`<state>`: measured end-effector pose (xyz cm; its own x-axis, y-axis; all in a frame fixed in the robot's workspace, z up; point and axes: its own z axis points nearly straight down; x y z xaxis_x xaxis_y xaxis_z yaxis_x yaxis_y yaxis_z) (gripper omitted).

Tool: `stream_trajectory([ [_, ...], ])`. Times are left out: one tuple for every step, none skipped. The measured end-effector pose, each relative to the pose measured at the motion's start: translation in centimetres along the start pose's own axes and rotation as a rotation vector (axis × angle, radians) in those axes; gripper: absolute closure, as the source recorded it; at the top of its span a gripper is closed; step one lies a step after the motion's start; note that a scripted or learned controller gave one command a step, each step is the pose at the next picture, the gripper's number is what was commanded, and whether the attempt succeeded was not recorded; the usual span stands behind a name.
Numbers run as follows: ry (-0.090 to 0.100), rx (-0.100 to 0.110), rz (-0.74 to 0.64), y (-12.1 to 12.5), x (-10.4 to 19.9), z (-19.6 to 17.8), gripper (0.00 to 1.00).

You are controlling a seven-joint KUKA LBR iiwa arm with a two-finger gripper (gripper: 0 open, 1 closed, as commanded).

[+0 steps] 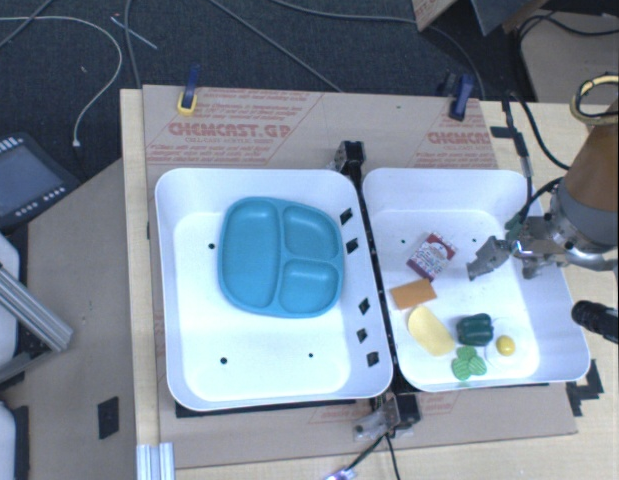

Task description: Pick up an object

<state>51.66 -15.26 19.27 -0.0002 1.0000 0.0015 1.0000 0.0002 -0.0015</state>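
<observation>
We see the claw (509,255) at the frame's right, over the right bin (494,190) — fingers spread, gripping nothing — the red packet (430,256) just left.

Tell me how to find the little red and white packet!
Look in the right bin, the one beside the bin with the blue plate. Near its middle, just above the orange block, lies the packet. It alone is red and white; its neighbours are orange, yellow and green.
</observation>
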Motion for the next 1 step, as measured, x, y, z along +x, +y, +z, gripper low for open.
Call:
stream_trajectory([
  [0.002, 0.004, 0.0, 0.18, 0.73, 4.49, 0.0],
])
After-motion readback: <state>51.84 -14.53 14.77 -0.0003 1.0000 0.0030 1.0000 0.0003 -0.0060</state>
